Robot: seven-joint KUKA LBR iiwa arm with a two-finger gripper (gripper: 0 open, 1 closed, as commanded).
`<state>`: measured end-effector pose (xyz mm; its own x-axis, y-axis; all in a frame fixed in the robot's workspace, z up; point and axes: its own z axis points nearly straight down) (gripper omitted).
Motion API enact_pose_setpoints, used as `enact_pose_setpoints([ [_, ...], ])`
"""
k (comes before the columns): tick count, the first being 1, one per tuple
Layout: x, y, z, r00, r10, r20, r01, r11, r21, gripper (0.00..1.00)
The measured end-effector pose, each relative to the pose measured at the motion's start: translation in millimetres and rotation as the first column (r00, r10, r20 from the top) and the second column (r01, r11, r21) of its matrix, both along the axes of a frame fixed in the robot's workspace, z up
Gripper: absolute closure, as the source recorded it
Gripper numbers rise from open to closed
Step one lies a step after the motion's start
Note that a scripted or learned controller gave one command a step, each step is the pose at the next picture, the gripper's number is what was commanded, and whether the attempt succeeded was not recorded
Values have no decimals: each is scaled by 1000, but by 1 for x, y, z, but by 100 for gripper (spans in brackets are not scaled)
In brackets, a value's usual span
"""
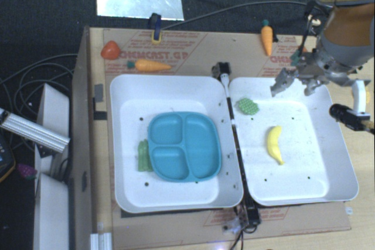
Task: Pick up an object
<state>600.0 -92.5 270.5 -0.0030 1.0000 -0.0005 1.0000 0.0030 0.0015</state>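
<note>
A yellow banana point(274, 144) lies in the middle of the right bin point(328, 184). A small green knobbly piece point(247, 106) rests near that bin's far left corner. My gripper point(296, 85) hangs over the far edge of the right bin, to the right of the green piece and well beyond the banana. Its two fingers point(280, 83) stand apart, open, with nothing between them.
The left bin point(129, 120) holds a blue divided plate point(184, 146) with a green strip point(143, 156) at its left side. On the cardboard behind the bins lie two toy carrots point(152, 65) point(267, 38) and a red-orange piece point(110, 50). A clamp point(222, 72) sits between the bins.
</note>
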Motion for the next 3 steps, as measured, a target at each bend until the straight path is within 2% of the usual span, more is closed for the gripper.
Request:
enact_pose_setpoints([
  [1, -29, -36, -115, 1000, -2, -3, 2, 1000, 0, 0],
  [2, -47, -13, -186, 1000, -3, -1, 3, 1000, 0, 0],
  [3, -46, -13, -175, 1000, -2, 1, 2, 1000, 0, 100],
])
